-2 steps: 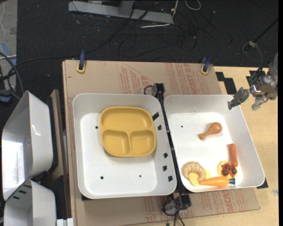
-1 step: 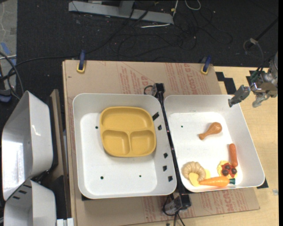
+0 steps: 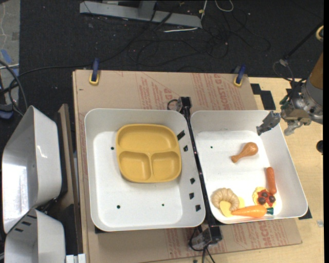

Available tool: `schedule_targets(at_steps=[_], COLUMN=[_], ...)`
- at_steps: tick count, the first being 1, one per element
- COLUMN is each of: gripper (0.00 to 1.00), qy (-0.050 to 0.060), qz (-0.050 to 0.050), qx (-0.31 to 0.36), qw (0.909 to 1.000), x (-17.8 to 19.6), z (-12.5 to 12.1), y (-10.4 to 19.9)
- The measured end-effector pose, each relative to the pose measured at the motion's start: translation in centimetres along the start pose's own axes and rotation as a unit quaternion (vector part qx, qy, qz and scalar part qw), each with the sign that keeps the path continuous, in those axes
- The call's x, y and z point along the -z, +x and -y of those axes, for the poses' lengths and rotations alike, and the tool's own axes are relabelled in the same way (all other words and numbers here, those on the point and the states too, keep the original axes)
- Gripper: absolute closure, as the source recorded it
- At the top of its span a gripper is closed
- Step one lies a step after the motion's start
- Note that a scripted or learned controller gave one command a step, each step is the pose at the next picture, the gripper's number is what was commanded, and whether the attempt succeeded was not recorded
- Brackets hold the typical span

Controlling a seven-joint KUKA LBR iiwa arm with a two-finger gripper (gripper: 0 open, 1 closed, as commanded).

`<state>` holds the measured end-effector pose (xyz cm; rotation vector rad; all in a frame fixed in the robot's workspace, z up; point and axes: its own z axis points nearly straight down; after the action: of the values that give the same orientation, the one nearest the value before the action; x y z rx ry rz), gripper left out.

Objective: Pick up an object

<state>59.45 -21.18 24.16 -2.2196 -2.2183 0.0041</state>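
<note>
End effector [image 3: 280,125] spread open, holding nothing; drumstick [image 3: 244,152] lies diagonally, thick end pointing upper-right.

Setting: robotics laboratory, test rig. Evidence:
- Surface [image 3: 154,87]: bare cardboard sheet with printed lettering, fixed at its far edge by two yellow clamps [image 3: 94,77].
- Two shallow white bins [image 3: 97,205] side by side on the cardboard, black fittings along the seam between them.
- Loose black cables [image 3: 46,69] trailing over a dark speckled floor; more wiring at the near edge of the bins.
- Grey metal bracket or rail [image 3: 139,13] lying on the floor at the top.
- Contents: toy plastic food [image 3: 244,152] and a yellow divided plate [image 3: 149,152], props rather than real tableware.
</note>
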Motion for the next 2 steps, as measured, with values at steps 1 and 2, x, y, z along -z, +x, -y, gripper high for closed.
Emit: schedule_targets(at_steps=[1, 2], gripper=[0.00, 0.00], qy=[0.001, 0.000], qz=[0.000, 0.000], qx=[-0.001, 0.000], qw=[1.0000, 1.0000], x=[-5.4, -9.8], z=[1.1, 1.1], y=[-0.1, 0.4])
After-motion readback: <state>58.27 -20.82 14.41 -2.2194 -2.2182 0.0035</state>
